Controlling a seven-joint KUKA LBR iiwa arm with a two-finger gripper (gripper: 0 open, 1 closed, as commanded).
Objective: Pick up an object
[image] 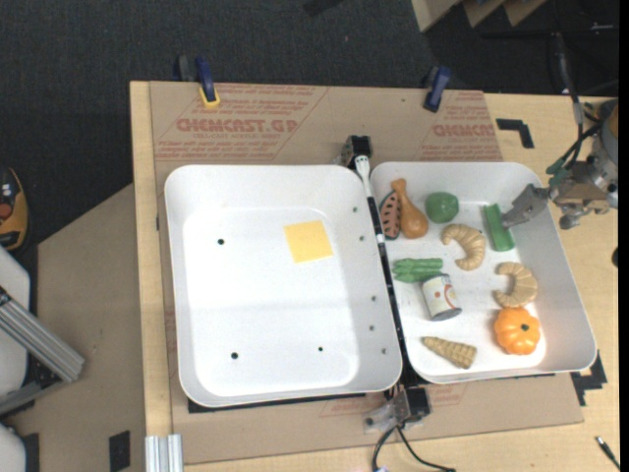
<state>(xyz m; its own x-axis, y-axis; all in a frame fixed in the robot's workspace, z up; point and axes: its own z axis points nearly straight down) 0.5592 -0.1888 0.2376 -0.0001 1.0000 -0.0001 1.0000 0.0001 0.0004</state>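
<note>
While the pincer (524,205) hangs over the right bin (575,293), its grip state is unclear. A green block (496,226) lies just beside it.

Toy foods (462,278) scattered in right bin (575,293)

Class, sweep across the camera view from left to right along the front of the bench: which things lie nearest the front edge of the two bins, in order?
Left bin → waffle cone → small orange pumpkin → right bin's outer rim.
</note>
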